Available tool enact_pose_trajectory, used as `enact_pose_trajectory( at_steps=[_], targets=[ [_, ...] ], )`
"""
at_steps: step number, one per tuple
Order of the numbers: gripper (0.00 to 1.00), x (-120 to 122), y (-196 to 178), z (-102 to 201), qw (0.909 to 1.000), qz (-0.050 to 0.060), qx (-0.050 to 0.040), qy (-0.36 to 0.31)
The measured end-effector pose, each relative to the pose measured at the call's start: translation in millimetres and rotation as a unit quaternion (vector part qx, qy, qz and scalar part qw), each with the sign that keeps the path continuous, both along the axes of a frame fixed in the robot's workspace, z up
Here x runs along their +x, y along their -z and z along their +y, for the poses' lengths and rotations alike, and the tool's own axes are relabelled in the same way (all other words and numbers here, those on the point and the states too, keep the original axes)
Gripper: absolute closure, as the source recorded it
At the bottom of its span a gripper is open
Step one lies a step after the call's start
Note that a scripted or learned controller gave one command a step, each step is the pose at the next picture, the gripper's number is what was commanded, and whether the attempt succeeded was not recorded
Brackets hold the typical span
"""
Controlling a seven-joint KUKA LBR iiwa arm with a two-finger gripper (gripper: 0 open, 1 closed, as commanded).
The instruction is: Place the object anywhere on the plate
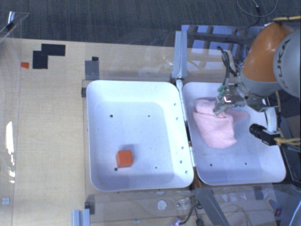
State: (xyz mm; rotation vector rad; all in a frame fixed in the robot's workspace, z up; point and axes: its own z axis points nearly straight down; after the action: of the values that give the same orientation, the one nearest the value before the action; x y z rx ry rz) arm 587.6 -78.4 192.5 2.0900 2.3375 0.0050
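Note:
A small orange cube (124, 158) rests on the floor of the left white bin (99, 126), towards its front left. A pink plate (214, 126) lies in the left half of the right bin (254, 168). My gripper (225, 104) hangs over the plate's far right edge, low and close to it, at the end of the grey arm with the orange band (265, 51). I see nothing of the cube's colour at the gripper. The arm's wrist hides part of the plate's far right rim.
A metal divider (184, 126) separates the two bins. Cables and a black fitting (259, 132) sit to the right of the plate. The wooden bench (47, 135) stretches left, with black markers (47, 54) at the back.

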Motion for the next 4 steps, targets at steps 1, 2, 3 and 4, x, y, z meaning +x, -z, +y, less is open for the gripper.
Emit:
enact_pose_trajectory(
  at_steps=[1,2,3,4],
  targets=[
    [1.00,2.7,-33.3,1.0,1.0000,-0.002,-0.0001,-0.004],
    [1.00,-5.5,-24.0,51.8,0.9789,0.001,-0.0005,-0.205],
    [1.00,-15.1,-37.1,102.9,0.9180,-0.002,-0.0021,-0.397],
    [1.00,-27.0,-47.0,148.8,0.8210,-0.003,-0.0036,-0.571]
  ],
)
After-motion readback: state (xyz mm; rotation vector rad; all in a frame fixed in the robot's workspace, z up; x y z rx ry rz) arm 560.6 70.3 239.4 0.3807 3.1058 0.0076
